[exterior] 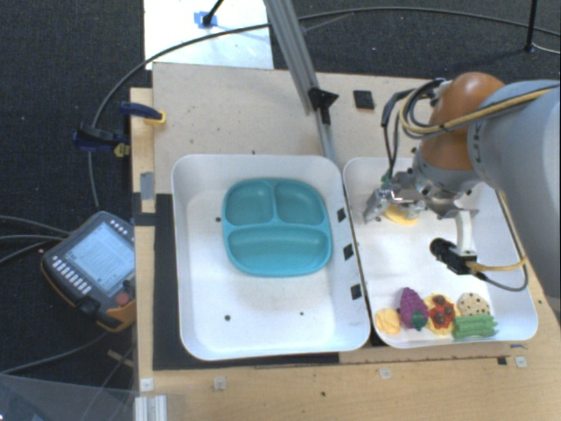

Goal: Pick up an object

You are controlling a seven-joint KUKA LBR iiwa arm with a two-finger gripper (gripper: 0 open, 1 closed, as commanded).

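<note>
Camera view: the pincer (pixel 392 207) is lowered onto a yellow piece (pixel 404 217) in the right bin (pixel 517 261); its opening cannot be told.

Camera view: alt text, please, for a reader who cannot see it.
The arm's gripper is down in the right bin over a yellow object, with toy foods clustered at that bin's near edge. The left bin holds a teal divided plate.
</note>
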